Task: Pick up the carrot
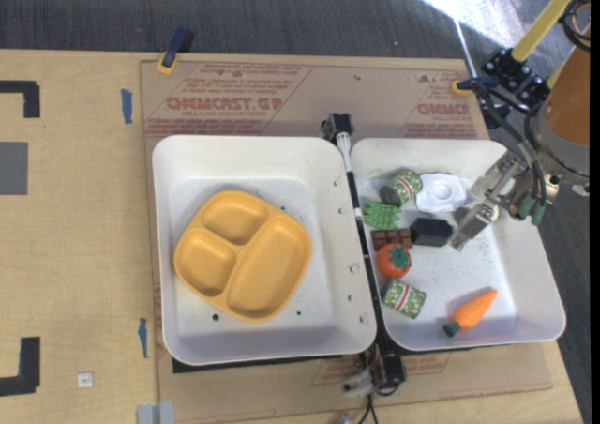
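The carrot [472,310], orange with a green stem end, lies in the right bin [525,319] near its front right corner, with nothing on top of it. My gripper [478,205] hangs over the middle of the same bin, behind the carrot and apart from it. Its fingers [467,227] stand open with nothing between them. The lower fingertip is just right of a small black block [431,230].
Left of the carrot, the right bin holds a red tomato [395,261], two green-and-white cans [404,298] [405,186], a brown bar [394,237], a green piece [382,216] and a white object [441,192]. A yellow divided plate [244,253] sits in the left bin [178,169].
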Controlling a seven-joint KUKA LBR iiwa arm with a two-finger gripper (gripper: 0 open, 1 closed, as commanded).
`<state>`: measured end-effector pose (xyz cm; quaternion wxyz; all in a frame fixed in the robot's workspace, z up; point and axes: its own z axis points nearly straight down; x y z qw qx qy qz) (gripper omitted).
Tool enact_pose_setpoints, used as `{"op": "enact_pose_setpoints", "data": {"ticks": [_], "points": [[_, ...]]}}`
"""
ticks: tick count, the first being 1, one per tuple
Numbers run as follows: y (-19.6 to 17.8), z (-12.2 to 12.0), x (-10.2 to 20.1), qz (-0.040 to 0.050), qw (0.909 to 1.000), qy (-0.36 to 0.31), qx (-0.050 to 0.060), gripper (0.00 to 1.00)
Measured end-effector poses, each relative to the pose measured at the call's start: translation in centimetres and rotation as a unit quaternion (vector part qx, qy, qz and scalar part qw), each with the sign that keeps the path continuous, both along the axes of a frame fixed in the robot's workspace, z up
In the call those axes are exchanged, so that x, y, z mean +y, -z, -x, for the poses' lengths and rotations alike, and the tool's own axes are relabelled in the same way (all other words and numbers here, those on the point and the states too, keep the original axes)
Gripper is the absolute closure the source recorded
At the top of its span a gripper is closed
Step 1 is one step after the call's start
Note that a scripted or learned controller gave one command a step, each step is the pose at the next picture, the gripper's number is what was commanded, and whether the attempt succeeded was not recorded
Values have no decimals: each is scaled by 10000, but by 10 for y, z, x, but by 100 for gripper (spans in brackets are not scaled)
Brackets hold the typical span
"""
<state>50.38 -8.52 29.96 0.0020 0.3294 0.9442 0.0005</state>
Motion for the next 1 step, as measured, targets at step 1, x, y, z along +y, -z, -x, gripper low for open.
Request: {"op": "enact_pose_setpoints", "data": {"ticks": [1], "points": [[83, 24, -15, 2, 9969, -790, 12, 0]]}}
